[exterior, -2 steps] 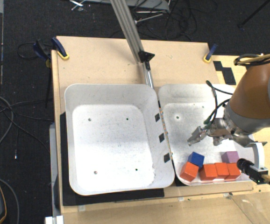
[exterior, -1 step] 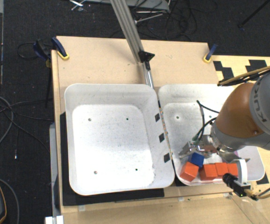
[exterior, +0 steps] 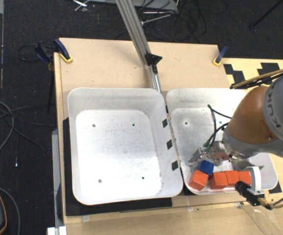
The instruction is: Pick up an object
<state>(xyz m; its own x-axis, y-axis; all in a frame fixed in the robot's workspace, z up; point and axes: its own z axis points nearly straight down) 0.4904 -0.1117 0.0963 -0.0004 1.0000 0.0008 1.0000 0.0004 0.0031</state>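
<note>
Orange [exterior: 198,179] and blue plastic blocks [exterior: 206,168] crowded the bin corner just below the gripper [exterior: 206,154], its grip unreadable.

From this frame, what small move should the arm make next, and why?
Probably a short descent onto the blue block. The pincer sits just above and to the left of it in the right bin, with nothing visibly between its fingers. Orange blocks crowd close beside it, so the drop should be straight.

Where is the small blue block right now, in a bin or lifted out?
In. The small blue block sits low in the right shallow white bin, beside orange blocks, just under the end effector.
</note>
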